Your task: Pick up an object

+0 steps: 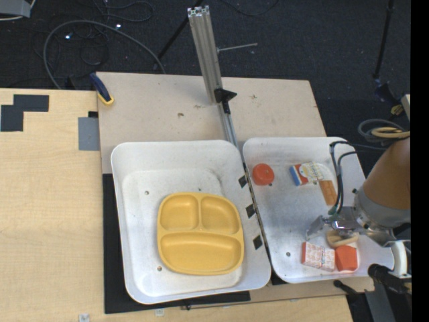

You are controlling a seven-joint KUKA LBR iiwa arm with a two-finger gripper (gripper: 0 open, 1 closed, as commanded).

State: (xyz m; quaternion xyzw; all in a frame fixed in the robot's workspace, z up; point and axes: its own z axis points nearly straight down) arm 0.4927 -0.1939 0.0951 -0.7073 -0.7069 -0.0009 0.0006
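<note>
Nearest the camera, along the right bin's (281,180) front edge, a red-and-white carton (317,255) lies flat with an orange block (346,258) touching its right side. Just above these two, the gripper (333,226) reaches in from the right, its metal fingers low over the bin floor close to the block and carton. Whether the fingers are spread or closed cannot be told from this slant, and nothing is seen between them. Behind the gripper, the arm's orange band (392,176) and grey wrist cover the bin's right rim.

Farther back in the same bin, a small orange round piece (263,174) sits near the left wall, a blue, red and white packet (307,174) lies near the middle, and a tan stick-like item (328,192) rests just beside the packet, toward the arm.

Well apart from all of this, the left bin (134,180) holds a yellow divided tray (200,233) with three compartments, lying flat near the bin's centre.
</note>
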